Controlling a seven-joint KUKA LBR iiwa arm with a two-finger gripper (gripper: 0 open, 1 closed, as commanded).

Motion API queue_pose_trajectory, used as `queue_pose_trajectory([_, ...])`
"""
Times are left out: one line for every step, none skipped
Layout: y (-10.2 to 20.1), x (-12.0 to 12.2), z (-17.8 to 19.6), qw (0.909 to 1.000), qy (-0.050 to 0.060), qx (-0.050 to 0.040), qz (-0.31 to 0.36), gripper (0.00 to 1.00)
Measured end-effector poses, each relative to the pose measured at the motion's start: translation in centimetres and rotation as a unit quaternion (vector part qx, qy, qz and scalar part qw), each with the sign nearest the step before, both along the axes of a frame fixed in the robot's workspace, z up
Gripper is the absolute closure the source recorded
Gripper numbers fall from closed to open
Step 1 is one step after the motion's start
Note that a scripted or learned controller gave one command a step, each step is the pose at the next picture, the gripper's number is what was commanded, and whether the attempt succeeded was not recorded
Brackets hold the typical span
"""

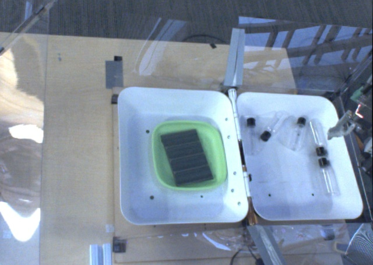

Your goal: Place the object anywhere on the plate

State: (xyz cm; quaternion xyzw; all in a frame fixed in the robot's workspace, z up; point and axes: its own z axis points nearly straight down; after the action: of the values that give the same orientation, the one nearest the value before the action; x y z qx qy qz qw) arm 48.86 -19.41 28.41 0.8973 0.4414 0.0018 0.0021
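**Dark block sits on the green plate; gripper off at the far bin**

Dark and ribbed, the block (186, 157) lies flat in the middle of the green plate (158, 141), turned a little askew to its sides but well inside the rim. The plate rests in the left bin (133, 141). If the block is the object meant, the placing looks done to me, and the best thing now is to leave it alone and keep clear of the plate.

The gripper (341, 125) hangs at the right edge of the right bin (291, 202), well apart from the plate. It is small and pale against the clutter there, so I cannot tell whether it is wide or narrow, and I see nothing held in it.

Should another piece be wanted, I would judge it has to come from that right bin, where several clear vials (272, 129) with black caps lie scattered. One long vial (326, 172) lies just beside the gripper. They are see-through, round and likely to roll, so a grasp across the middle would serve best, followed by a high lift over the seam between the bins. A grey bar (235, 60) stands on the desk (76, 141) behind that seam, out of the path.
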Motion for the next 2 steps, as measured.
queue_pose_trajectory([-0.1,-0.04,-2.35,0.9998,0.001,0.0008,-0.02,0.0])
queue_pose_trajectory([0.07,0.02,-2.4,0.9991,0.0,0.0013,-0.043,0.0])
